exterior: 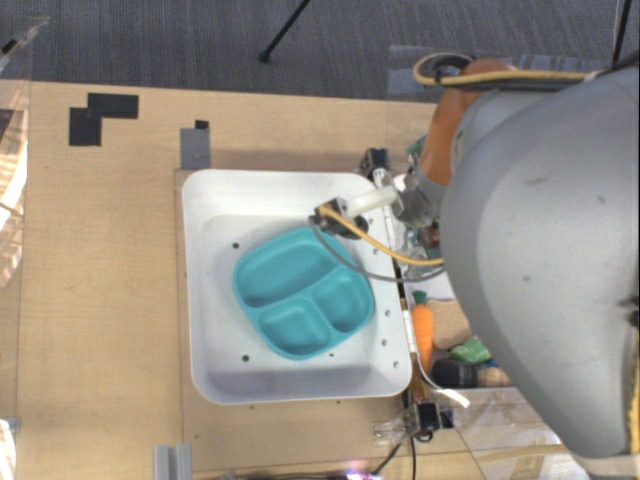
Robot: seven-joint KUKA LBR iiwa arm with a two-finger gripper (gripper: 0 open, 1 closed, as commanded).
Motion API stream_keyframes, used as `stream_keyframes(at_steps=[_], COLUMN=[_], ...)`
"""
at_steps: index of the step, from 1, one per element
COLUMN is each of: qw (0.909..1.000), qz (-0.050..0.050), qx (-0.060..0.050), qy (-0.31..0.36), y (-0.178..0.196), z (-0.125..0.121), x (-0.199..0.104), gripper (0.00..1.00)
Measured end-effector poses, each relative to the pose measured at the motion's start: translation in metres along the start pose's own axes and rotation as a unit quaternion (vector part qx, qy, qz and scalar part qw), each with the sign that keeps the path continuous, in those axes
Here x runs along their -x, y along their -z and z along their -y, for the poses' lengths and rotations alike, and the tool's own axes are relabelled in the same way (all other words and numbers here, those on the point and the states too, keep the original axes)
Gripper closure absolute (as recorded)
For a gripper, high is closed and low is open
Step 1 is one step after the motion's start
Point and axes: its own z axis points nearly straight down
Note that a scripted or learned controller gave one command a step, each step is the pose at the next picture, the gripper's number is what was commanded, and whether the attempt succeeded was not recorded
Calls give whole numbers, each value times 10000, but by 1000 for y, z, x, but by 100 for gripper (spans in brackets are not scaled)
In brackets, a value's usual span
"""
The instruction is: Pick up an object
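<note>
1. At the far left, on the wooden bench (90, 298), we are seeing black L-shaped marks (103, 118). Further right, a small grey block (196, 148) is sitting just beyond the far edge of the left white bin (215, 368).
2. That bin is holding a teal divided plate (300, 293), which is lying flat near its middle, turned at an angle, with three compartments showing.
3. The gripper (415, 208) is hanging near the wall between the two bins, by the left bin's far right corner. We cannot tell whether it is spread or pressed together.
4. Just right of that wall, in the right bin (470, 413), an orange carrot (423, 333) is lying along the bin's left side. A tan thing (450, 318), a green thing (470, 350) and a black thing (455, 373) are crowding beside it.
5. The grey arm (540, 248) is covering most of the right bin, with its orange band (455, 128) showing toward the top.
</note>
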Motion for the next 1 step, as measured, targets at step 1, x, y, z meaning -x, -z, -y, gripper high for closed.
stream_keyframes(at_steps=[1], qw=[10000], qz=[-22], qx=[30], qy=[15], y=[60], z=[-52], x=[-8], gripper=[100])
